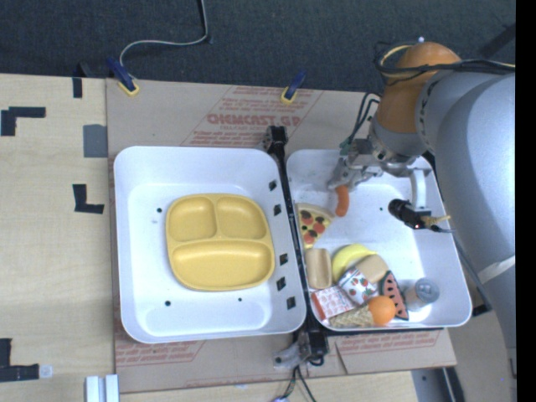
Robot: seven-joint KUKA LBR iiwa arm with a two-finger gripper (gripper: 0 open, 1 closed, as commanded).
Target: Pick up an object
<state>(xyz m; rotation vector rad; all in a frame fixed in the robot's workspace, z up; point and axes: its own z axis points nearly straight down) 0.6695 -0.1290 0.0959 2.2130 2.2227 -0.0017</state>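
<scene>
Red print on the cardboard sheet (243,120) reads "CHEMCAST GP". Over the right bin (435,304), the gripper (342,193) pinches a small orange-red sausage (342,201), smooth and stubby, hanging upright above the pizza slice (313,222). A yellow plate (220,241) sits in the left bin (134,224).

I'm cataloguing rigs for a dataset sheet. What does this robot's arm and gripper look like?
The arm is a thick, rounded, light grey body with a glossy orange band above the wrist. Thin yellow and dark cables loop around that band. The small two-finger gripper is grey metal with dark wiring, and a white bracket carrying a black part sits beside it.
</scene>
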